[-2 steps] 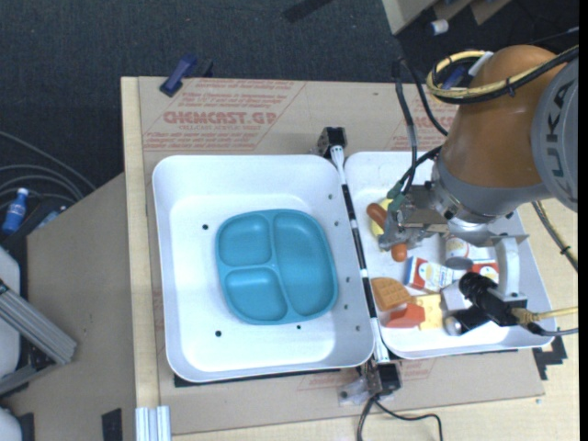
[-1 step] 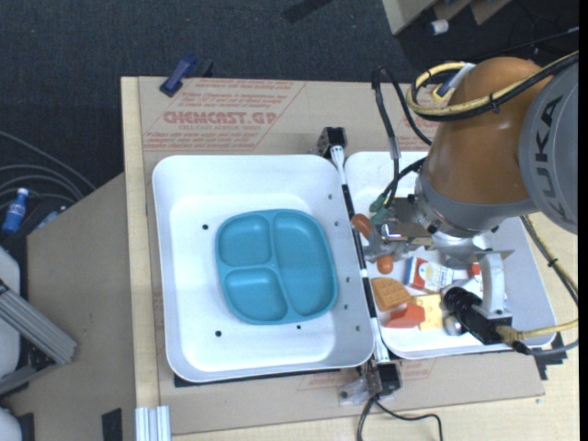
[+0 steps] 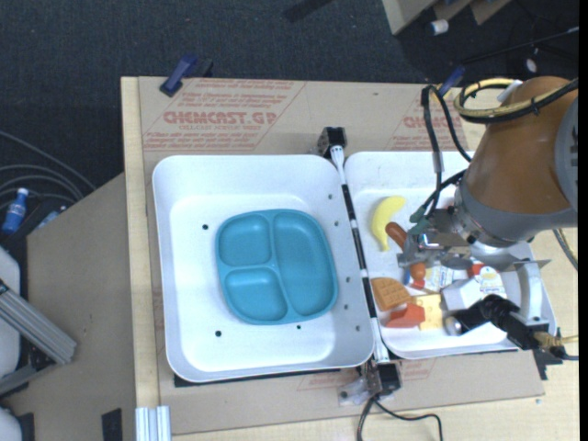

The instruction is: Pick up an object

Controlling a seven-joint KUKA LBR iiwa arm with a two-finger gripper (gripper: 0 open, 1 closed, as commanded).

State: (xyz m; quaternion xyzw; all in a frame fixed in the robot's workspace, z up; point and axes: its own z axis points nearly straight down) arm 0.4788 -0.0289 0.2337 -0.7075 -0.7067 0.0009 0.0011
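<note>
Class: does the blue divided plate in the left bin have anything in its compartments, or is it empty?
Empty. The blue three-compartment plastic plate shows bare blue in all three sections; the small objects lie in the right white bin.

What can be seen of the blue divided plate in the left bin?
The blue plate is a rounded, turquoise, plastic-looking tray with three compartments: two on its upper side and one along the lower left. It lies flat, slightly rotated, near the middle of the left bin, resting on the bin's floor. Nothing lies in it or touches it.
</note>
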